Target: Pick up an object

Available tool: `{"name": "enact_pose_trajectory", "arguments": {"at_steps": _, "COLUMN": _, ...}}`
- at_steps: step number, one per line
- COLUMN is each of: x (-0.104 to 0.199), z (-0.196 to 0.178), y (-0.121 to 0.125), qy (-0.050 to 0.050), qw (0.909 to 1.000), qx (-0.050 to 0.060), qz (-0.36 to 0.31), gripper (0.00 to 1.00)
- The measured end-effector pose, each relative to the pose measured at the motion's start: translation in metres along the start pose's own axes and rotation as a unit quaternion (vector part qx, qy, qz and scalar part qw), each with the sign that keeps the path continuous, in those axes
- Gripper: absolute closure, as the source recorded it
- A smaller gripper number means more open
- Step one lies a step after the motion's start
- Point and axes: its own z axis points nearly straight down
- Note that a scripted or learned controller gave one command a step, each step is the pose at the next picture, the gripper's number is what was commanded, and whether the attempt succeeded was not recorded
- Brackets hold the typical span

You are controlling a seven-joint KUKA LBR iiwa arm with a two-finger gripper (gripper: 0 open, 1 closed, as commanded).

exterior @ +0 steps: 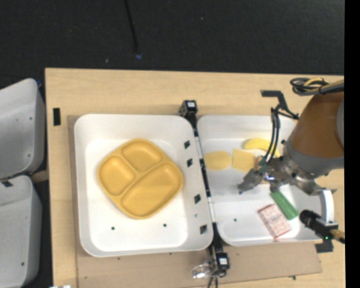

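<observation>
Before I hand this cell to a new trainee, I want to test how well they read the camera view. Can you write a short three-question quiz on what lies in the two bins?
1. True or false: the yellow divided tray lies in the right bin.
2. Which item lies nearest the right bin's front edge? A) the green marker B) the pink card C) the round yellow piece
3. Fill in: the end effector hangs over the ____ bin.

Key: 1 false, it lies in the left bin; 2 B; 3 right.
</observation>
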Motion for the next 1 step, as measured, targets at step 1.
{"name": "enact_pose_trajectory", "arguments": {"at_steps": 1, "x": -0.0065, "z": 0.0592, "y": -0.0083, "qy": 0.0, "qw": 1.0, "qx": 0.0, "qz": 0.001, "gripper": 0.0}}
